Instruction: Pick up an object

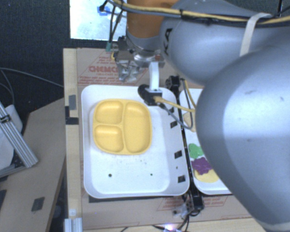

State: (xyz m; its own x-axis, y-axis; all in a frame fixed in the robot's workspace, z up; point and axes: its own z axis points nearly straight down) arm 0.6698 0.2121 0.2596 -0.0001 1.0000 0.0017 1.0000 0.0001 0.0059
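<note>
At the gripper (127,74): too small and cluttered to tell how far open, and nothing visibly in its hold. Hangs over the far edge of the left bin (135,180), near that edge's middle, above the rim rather than over the floor. Probably an approach height, clear of everything below.

Just nearward, toward the far-left corner of the bin floor: a yellow divided plate (122,127), lying flat, three compartments up, apart from the bin walls. Likely the thing to pick, being alone in that bin and closest to the gripper. Flat and broad, though, so presumably best taken by its raised rim or a divider, not across its width. Risks a slip or a tilt if pinched at one edge.

Across the shared edge, in the right bin (210,190), near its left edge: a green piece (196,150), a purple piece (201,166) and a pale yellow piece (209,177), touching or overlapping, exact shapes unclear. Largely hidden under the grey arm (251,105) reaching in from the right — hence poor targets just now.
</note>
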